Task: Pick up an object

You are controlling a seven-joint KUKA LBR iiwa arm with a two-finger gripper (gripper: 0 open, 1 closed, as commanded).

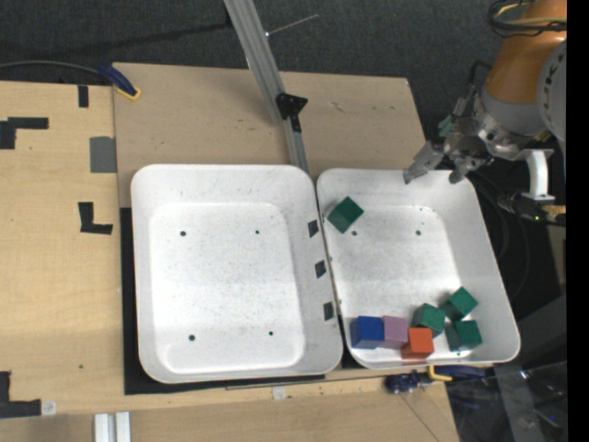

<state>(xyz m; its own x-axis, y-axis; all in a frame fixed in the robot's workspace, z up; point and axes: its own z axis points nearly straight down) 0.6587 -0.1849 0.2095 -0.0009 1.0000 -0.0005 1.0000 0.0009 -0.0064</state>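
Note:
My gripper (434,169) hangs over the far right corner of the right bin (488,247), its two fingers spread open with nothing between them. A green block (345,215) lies alone near the bin's far left side, well to the left of the gripper. Along the near edge sit a blue block (368,331), a pale purple block (395,330), an orange block (420,341) and three green blocks (461,302), clustered toward the near right corner.
The left bin (147,247) sits beside the right one, sharing a raised rim. A slanted metal pole (267,63) runs from the top of the view down to the bins' far junction. Wooden bench surrounds both bins.

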